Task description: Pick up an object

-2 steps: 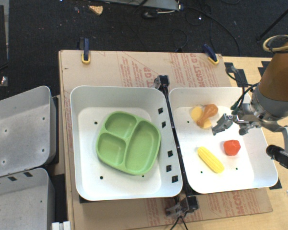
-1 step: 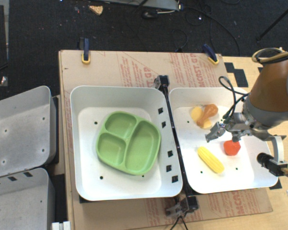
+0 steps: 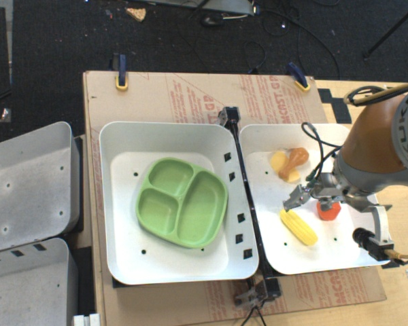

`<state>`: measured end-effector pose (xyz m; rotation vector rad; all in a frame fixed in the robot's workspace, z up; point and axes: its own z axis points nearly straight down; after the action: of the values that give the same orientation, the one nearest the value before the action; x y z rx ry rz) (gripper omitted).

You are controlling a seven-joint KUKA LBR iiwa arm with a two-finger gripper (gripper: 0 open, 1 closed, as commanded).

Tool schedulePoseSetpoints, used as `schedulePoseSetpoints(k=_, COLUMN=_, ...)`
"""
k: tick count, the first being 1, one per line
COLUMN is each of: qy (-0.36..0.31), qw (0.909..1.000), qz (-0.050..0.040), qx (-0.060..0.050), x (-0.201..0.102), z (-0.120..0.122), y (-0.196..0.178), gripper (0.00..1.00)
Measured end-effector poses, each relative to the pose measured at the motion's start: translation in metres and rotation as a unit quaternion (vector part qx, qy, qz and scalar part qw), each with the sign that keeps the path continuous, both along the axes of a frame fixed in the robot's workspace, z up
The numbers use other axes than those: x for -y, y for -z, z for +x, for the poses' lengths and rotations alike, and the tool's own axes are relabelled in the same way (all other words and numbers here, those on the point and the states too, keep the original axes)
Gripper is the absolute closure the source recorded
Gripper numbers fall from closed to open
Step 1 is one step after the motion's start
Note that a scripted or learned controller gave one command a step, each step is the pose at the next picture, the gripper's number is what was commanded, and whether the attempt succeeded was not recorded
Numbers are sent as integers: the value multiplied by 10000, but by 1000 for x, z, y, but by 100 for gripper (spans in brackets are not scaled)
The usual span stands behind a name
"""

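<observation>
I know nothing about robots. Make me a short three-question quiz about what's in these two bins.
1. True or false: the green divided plate lies in the left bin.
2. Which lies nearest the tool: (a) the corn cob, (b) the plate?
3. What colour is the small item beside the corn cob in the right bin?

Key: 1 true; 2 a; 3 red.

Bright, even overhead light washes both white bins (image 3: 115,182), nearly blowing out their rims. Soft shadows pool under the arm (image 3: 377,145). The floor beyond the bench's far edge stays dark and grainy; focus is slightly soft.
</observation>
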<state>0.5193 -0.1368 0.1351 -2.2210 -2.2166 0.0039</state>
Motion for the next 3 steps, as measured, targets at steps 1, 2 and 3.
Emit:
schedulePoseSetpoints(k=1, qy=4, qw=10000, qz=-7, qx=20, x=0, z=1, y=-12, gripper=100)
schedulePoseSetpoints(k=2, qy=-16, qw=10000, qz=-8, qx=34, x=2, z=1, y=-54, gripper=100)
schedulePoseSetpoints(k=3, qy=-20, qw=10000, qz=-10, qx=41, x=3, z=1, y=-96, gripper=100)
